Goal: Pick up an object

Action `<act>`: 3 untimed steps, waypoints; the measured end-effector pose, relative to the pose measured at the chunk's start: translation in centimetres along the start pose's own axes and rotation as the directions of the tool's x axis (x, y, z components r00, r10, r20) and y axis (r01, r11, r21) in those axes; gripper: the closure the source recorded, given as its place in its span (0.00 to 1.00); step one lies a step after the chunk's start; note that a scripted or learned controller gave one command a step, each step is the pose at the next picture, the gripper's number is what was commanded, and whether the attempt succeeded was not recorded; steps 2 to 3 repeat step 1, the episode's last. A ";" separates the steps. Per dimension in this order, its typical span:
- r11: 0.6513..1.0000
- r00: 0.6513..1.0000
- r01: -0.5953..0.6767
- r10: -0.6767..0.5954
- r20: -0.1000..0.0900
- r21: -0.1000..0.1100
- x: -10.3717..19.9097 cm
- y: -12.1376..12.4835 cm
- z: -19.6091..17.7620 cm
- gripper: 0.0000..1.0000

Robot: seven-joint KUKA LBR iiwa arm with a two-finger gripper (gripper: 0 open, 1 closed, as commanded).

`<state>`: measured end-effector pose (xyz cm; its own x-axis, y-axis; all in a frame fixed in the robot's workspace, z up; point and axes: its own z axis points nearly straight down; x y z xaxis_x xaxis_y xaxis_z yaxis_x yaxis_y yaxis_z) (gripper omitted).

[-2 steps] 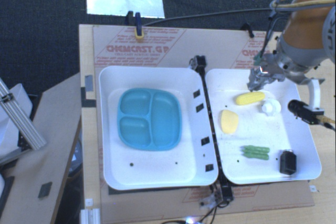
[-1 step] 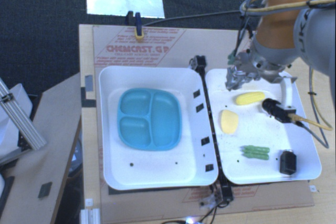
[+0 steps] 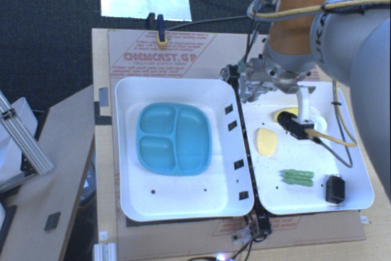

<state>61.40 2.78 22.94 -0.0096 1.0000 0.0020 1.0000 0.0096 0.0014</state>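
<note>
While the grey robot arm with the orange band reaches in from the right, its hand hangs low over the far left corner of the right shallow white plastic bin, close to the wall shared with the left shallow white plastic bin. Whether the hand is wide or narrow cannot be told, and nothing is seen held in it.

Four loose things lie in the right bin. A flat pale yellow rounded piece, smooth and matt, lies nearest the hand, just beside the dividing wall. A brighter yellow curved piece lies a little farther back, partly hidden by the robot's gear. A small bunch of green bean pods, ribbed and lying crosswise, sits toward the near edge. A small black block rests in the near right corner, apart from the pods.

In the left bin a light blue plastic plate with three compartments lies flat. Both bins stand on a brown board surface with red print.
</note>
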 end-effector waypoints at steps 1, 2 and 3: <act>1.000 1.000 0.000 0.000 0.000 -0.001 5.3 1.7 1.2 1.00; 1.000 1.000 0.000 0.000 0.000 -0.001 5.3 1.7 1.2 1.00; 1.000 1.000 0.000 0.000 0.000 -0.001 5.3 1.7 1.2 1.00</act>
